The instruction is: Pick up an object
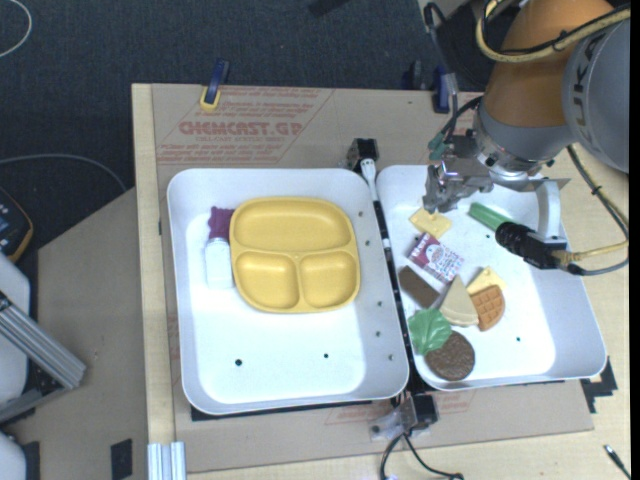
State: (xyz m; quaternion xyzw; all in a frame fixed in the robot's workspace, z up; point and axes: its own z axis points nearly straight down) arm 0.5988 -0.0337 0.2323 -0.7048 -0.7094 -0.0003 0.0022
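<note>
Nearest the camera, at the front edge of the right bin (570, 353), a round brown cookie (452, 356) lies touching a green leaf-shaped piece (428, 328). Just behind them sit a tan wedge (461, 303) and a waffle-patterned orange piece (488, 298), with a dark brown slab (418, 286) by the bin's left wall and a red-and-white packet (437, 259) beside it. Further back, a yellow cheese-like wedge (431, 222) rests near the bin's far left corner, directly beneath the gripper (440, 200), which hangs just over it; whether its fingers are spread or pressed together cannot be told from this angle, and nothing is seen between them. A green stick (490, 215) lies to the right of the gripper near the far edge.

In the left bin (290, 378), a yellow three-section tray (295, 252) occupies the far half, with a white bottle (217, 263) and a purple item (220, 220) tucked against its left side, near the bin's left wall.
</note>
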